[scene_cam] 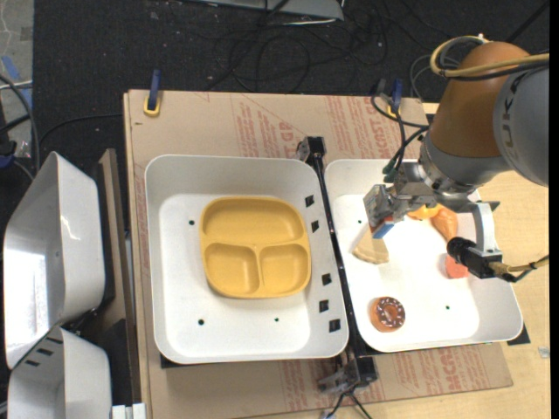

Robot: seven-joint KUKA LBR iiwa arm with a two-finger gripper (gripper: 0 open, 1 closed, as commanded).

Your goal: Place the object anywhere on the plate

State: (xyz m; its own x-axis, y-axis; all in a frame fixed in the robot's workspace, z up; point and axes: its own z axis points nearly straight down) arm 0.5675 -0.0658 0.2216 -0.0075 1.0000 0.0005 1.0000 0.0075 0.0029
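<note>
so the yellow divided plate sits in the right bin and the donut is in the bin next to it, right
Not quite. The camera view shows the yellow divided plate in the left bin, not the right one. The donut does lie in the bin next to it, the right bin.

Left bin: one yellow three-compartment plate, lying flat near the middle. Right bin: beige wedge, chocolate doughnut, orange carrot-like piece, red-orange block. Gripper low over the right bin's upper left, just above the wedge.
</note>
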